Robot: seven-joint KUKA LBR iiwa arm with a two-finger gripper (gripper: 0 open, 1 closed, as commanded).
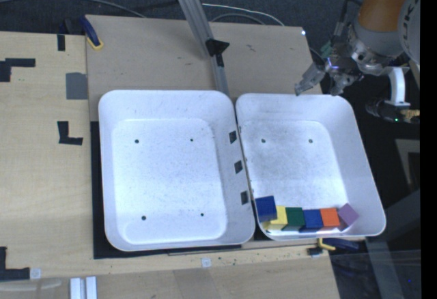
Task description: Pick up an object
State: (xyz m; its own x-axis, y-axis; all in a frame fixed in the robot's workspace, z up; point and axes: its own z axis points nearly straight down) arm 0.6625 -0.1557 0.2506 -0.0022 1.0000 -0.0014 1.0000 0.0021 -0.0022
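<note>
Several small coloured blocks lie in a row along the near wall of the right bin (300, 110): a blue block (265, 207), a yellow block (278, 218), a green block (295, 216), a second blue block (313, 219), an orange block (330, 217) and a purple block (347, 213). My gripper (321, 86) hangs above the bin's far right corner, well away from the blocks. Its fingers stand open with nothing between them.
The left bin (164, 103) sits beside the right one, with black clips along their shared rim. A slanted metal pole (193, 11) rises behind the bins. Cables run across the dark floor at the back.
</note>
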